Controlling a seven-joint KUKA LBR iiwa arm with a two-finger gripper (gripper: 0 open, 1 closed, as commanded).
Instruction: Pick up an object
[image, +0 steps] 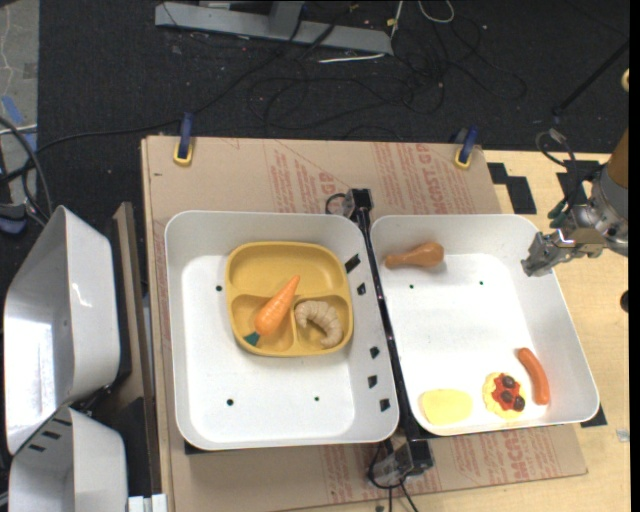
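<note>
The right bin (470, 345) holds a brown chicken drumstick (415, 257) near its far edge. Along its near edge lie a yellow flat piece (445, 405), a small pizza-like disc with red dots (505, 392) and a red-orange sausage (534, 374). In the left bin (200, 350) a yellow divided plate (286, 262) carries an orange carrot (277, 305) and a pale shrimp (320, 321). My gripper (540, 256) hangs at the right bin's far right rim, well right of the drumstick, with nothing visible between its fingers.
Two clamps (183, 150) (465, 148) pin the cardboard bench at the back. White containers (55, 310) stand off the bench at the left. Cables lie on the dark floor behind. The arm (605, 205) enters from the right.
</note>
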